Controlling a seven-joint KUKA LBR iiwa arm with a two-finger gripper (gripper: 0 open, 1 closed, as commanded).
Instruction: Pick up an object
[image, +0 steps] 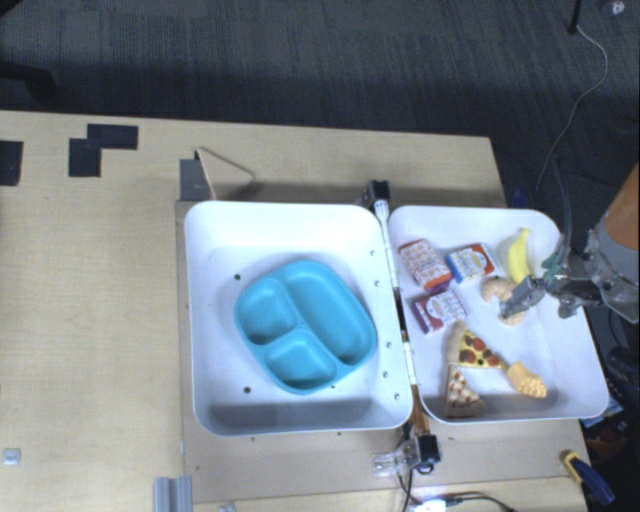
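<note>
The right bin (575, 375) holds several toy food items. A yellow banana (517, 255) lies at the back, with a blue-and-white packet (470, 262) and a red-and-white box (423, 262) to its left. A maroon packet (440, 308) lies below them. A pizza slice (478, 352), a second wedge (461, 392) and a golden pastry (527, 380) sit toward the front. A small beige piece (495, 290) rests mid-bin. My gripper (520, 298) reaches in from the right, low over the bin, right beside the beige piece and just below the banana.
The left bin (215, 250) holds a blue divided plate (305, 325). A dividing rail (395, 290) runs between the two bins. Cables and a clip (420, 455) lie at the bench's front edge. The bench surface (90, 330) stretches to the left.
</note>
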